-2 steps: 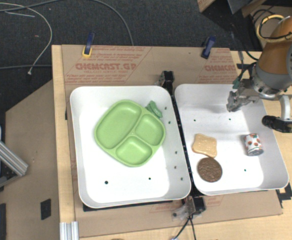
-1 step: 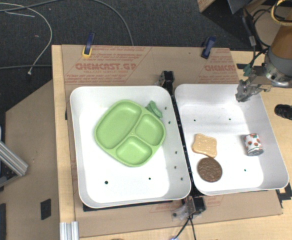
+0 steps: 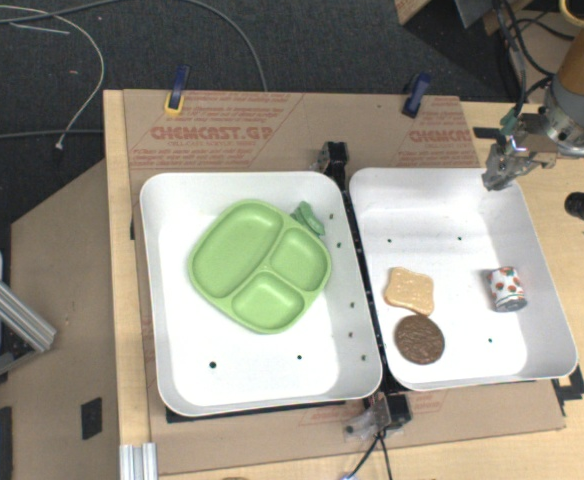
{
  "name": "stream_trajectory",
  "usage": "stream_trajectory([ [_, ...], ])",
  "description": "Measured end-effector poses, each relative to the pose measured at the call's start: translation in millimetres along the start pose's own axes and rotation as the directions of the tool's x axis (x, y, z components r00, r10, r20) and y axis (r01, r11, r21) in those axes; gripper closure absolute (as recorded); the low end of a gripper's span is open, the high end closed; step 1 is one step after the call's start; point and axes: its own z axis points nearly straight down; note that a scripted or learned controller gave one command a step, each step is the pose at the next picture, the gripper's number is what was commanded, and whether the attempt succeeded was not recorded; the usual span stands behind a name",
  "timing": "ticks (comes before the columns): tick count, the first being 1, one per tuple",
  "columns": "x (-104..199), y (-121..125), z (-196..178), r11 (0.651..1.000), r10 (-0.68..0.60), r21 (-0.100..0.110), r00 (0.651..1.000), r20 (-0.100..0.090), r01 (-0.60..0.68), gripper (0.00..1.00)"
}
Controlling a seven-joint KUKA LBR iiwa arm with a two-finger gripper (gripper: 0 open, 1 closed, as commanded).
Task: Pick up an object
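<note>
Objects available for pickup lie in the right bin (image 3: 532, 268): a slice of toast (image 3: 409, 290), a round brown cookie (image 3: 419, 339) touching the toast's near edge, and a small can (image 3: 508, 290) with a white label bearing red marks, lying on its side well apart from both. The label print is too small to read.

The left bin (image 3: 162, 268) holds a green divided plate (image 3: 260, 265) with three compartments. A small green item (image 3: 309, 218) rests against the plate's far right rim; its identity cannot be determined.

Both bins sit side by side on a cardboard sheet (image 3: 222, 133) covering the tabletop. Red print on the sheet reads "CHEMCAST GP" behind the left bin, and repeats, partly cut off, behind the right bin. Two blue clamps (image 3: 178, 86) hold the sheet's far edge.

The pincer (image 3: 496, 173) hangs over the far right corner of the right bin, well apart from all three objects. It carries nothing. Whether it is apart or together cannot be told at this resolution.
</note>
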Motion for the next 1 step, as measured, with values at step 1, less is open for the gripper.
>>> stream_trajectory([
  [1, 53.5, -4.2, -10.9, 1.0, -0.004, 0.007, 1.0, -0.004, 0.004, 1.0],
])
